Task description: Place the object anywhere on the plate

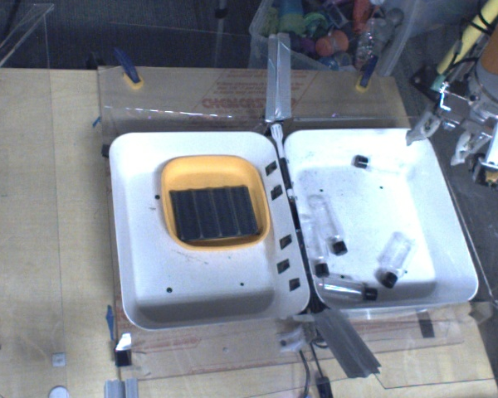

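1. Here, several clear tubes with black caps lie in the right bin (448, 247): one near the lower right (393, 259) slants with its cap toward the bottom, another (328, 226) runs nearly up-down, a third (349, 288) lies crosswise along the front wall.
2. The yellow plate (212, 171) sits in the left bin (133, 247), bearing a dark ribbed slab (213, 212).
3. The gripper (469, 143) hangs beyond the right bin's far right corner, touching no tube; whether it is clenched or released cannot be told.

One fixed camera sits high above the bench (41, 181), facing down at a slant toward twelve o'clock; both white bins (133, 297) fit mid-frame, moderately distant.
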`<state>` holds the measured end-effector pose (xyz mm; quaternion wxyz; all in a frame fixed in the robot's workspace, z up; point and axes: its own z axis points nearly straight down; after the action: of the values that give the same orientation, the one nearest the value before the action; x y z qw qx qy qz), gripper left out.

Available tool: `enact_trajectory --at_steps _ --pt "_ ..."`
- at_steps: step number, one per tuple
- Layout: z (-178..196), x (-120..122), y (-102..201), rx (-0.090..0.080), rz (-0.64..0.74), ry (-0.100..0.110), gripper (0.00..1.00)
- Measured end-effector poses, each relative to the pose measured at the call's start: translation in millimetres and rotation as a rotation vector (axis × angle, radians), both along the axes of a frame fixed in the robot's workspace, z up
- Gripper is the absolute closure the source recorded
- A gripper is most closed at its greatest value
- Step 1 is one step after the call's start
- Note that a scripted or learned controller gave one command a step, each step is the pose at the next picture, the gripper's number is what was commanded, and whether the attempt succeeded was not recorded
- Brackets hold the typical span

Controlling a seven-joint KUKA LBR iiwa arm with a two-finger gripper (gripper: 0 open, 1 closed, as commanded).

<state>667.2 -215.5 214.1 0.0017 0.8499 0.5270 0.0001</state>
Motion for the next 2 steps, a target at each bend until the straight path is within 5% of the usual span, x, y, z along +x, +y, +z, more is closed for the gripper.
enact_trajectory --at_steps 1,2 --pt "28 0 -1 0.002 -0.020 0.000 0.00" --pt "65 1 4 0.000 0.196 -0.001 0.00"
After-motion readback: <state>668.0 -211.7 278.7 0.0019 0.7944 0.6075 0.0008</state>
